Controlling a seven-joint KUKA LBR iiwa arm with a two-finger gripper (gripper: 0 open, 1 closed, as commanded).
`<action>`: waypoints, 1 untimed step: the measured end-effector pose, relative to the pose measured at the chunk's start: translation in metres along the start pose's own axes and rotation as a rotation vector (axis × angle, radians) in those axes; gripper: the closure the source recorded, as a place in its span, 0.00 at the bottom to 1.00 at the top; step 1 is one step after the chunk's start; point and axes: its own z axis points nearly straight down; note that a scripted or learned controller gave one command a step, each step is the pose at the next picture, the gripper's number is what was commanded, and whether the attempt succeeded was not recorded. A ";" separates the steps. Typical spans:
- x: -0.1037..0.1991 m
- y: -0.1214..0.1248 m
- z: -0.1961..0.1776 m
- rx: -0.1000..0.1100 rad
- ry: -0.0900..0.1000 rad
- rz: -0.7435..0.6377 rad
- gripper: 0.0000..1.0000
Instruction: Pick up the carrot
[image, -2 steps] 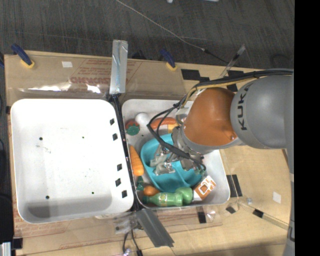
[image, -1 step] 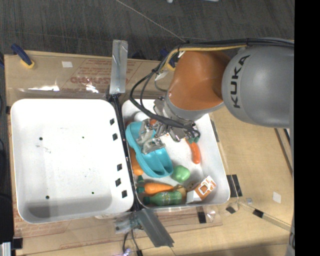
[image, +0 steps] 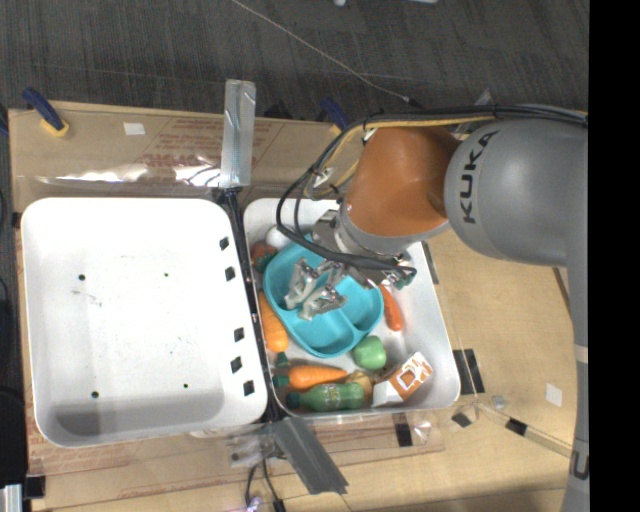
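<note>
Two white bins (image: 130, 320) on tan tabletop (image: 500, 300) | dark floor (image: 120, 50) behind | carrot (image: 312, 377) in right bin | gripper (image: 315, 290) over blue dish (image: 345, 320), grip state unclear

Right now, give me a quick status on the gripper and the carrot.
Gripper over the blue dish in the right bin, nothing seen held. Carrot lies near the bin's front, apart from gripper. Green cucumber beside carrot.

Fixed above the surface (image: 500, 300), looking down at a slant on both white bins (image: 130, 310), with the arm (image: 500, 190) entering from the right.
</note>
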 end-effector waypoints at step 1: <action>-0.086 0.070 -0.070 0.012 -0.012 -0.431 1.00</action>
